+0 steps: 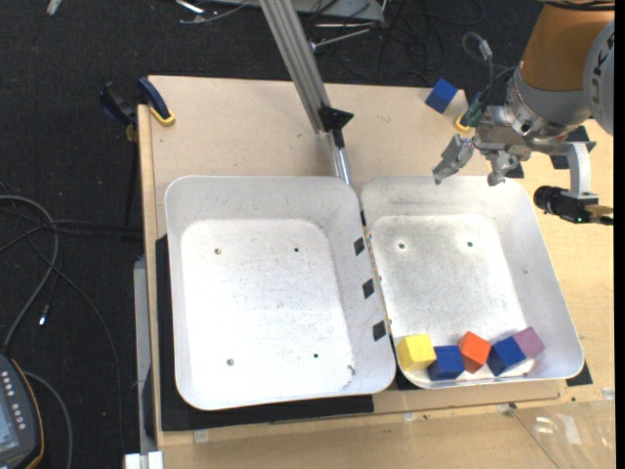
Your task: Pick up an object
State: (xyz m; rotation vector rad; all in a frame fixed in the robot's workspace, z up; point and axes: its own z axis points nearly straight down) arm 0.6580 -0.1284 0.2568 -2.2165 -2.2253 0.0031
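Observation:
Along the front edge of the right bin [547, 262] lie several small blocks: a yellow cube [416, 350], a blue block [447, 362], an orange cube [475, 349], a second blue block [507, 355] and a pale purple block [528, 341]. My gripper [471, 164] hangs above the bin's far rim, at the upper right of the camera view. Its two fingers are spread apart and nothing sits between them. The blocks are far from it, at the bin's opposite end.
A left bin [186, 262] sits beside the right one. A loose blue cube [442, 95] rests on the bench behind the bins. A slanted metal pole [298, 52] crosses the back of the bench. Clamps [146, 101] sit at the bench's far left corner.

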